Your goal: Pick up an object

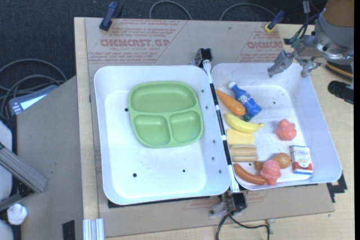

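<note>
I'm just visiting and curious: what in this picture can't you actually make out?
- Arm: cut off by the camera view's top and right edges; just the wrist shows.
- Tool: too small and blurred to tell whether it is open or shut.
- Carton: its print is too small to read.
- Sausage: one end hidden under a pink toy.
- Cables: run behind the bench's far edge.

Both bins, the left bin (112,171) and the right bin (320,121), are seen as smooth white plastic with a slight gloss. The green divided plate (166,112) is seen as matt plastic. The toy foods, such as the banana (243,123) and the carrot (230,102), appear as smooth, moulded plastic. The small carton (302,159) looks like printed paper. The board (140,42) under the bins is a matt brown sheet with red print. The gripper (292,64) appears as dull grey metal.
</note>
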You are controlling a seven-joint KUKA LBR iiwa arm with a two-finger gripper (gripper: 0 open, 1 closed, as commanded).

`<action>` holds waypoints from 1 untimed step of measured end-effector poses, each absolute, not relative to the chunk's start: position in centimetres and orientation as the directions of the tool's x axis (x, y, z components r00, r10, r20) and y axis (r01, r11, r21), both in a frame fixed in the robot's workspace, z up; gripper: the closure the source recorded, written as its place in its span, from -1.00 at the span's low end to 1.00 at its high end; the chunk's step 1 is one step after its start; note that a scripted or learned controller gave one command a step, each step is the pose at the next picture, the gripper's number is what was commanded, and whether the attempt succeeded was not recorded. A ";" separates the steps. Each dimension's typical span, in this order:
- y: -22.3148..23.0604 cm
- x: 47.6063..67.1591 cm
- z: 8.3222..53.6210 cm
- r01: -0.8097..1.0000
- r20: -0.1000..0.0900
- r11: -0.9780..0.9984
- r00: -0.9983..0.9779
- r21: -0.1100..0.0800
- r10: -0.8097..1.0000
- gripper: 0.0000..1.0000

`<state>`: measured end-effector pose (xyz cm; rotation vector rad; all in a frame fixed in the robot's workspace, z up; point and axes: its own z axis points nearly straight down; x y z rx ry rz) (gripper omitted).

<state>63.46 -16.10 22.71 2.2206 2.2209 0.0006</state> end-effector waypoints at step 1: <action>-11.3 60.8 10.7 1.000 0.000 0.000 0.000 0.009 1.000 -1.00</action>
